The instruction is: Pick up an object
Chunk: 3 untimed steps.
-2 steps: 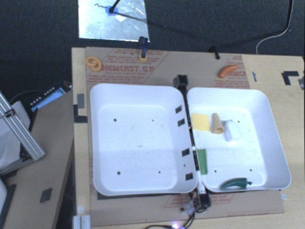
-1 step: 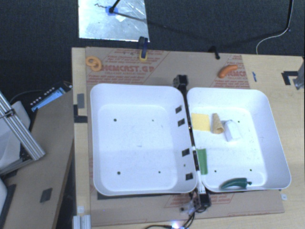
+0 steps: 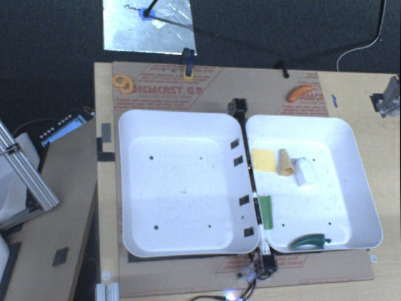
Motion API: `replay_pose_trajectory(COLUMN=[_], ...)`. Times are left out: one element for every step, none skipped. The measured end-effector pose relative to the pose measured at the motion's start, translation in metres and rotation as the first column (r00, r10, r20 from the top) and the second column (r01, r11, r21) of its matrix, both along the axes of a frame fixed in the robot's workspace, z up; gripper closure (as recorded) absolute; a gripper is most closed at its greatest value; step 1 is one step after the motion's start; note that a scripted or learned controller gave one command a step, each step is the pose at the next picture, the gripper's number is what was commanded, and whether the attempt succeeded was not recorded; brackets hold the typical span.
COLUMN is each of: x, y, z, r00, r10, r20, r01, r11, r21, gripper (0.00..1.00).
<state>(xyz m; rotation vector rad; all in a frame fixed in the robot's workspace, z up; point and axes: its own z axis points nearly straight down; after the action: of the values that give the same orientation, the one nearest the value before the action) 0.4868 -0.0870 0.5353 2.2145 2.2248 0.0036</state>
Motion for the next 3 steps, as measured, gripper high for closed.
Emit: replay_pose_trajectory(x=[0.0, 0.0, 0.0], y=[0.015, 0.036, 0.051], z=[0.0, 0.0, 0.0], r00=[1.0, 1.0, 1.0], r10=[0.0, 0.0, 0.0], r20=[0.0, 0.0, 0.0], r01=[0.0, 0.0, 0.0], r11=[1.0, 1.0, 1.0], r21=[0.0, 0.0, 0.0], gripper=[1.0, 1.0, 1.0])
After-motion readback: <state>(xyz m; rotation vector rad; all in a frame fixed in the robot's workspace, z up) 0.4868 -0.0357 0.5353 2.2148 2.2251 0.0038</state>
